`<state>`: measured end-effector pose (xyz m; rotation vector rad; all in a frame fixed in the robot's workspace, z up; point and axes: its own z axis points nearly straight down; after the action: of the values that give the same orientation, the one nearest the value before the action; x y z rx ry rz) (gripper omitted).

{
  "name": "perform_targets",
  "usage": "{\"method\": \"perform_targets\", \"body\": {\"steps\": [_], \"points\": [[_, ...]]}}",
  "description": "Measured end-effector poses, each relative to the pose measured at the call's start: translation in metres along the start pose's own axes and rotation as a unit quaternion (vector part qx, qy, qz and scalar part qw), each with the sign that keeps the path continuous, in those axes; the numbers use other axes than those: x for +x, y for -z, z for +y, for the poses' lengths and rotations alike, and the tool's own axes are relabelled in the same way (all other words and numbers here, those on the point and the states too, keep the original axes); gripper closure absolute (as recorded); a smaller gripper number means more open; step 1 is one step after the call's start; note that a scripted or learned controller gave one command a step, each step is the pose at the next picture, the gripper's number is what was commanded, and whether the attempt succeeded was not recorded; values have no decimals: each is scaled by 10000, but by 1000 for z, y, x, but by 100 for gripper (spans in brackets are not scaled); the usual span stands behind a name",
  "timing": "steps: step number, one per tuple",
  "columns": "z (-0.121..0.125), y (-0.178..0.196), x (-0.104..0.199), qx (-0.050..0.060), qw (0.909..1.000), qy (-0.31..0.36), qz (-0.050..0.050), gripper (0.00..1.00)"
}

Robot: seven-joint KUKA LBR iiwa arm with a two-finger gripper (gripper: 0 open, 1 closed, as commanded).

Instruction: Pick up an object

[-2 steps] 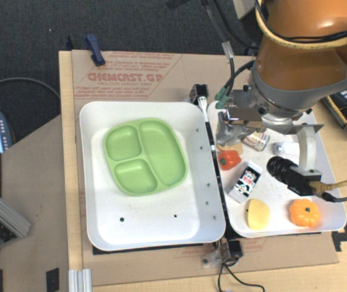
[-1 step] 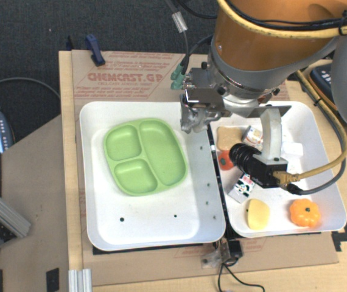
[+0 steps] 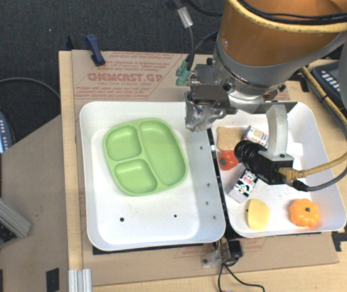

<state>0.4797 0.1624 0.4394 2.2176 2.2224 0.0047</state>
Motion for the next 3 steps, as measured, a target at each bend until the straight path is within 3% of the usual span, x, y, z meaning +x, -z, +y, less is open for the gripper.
{"method": "perform_targets", "body": {"steps": [1, 2, 3], "points": [[-1, -26, -57, 46, 10000, -39, -12, 100], [-1, -1, 14, -4, 10000, 30, 12, 100], [0, 8, 10, -8, 10000, -2, 2, 100]]}}
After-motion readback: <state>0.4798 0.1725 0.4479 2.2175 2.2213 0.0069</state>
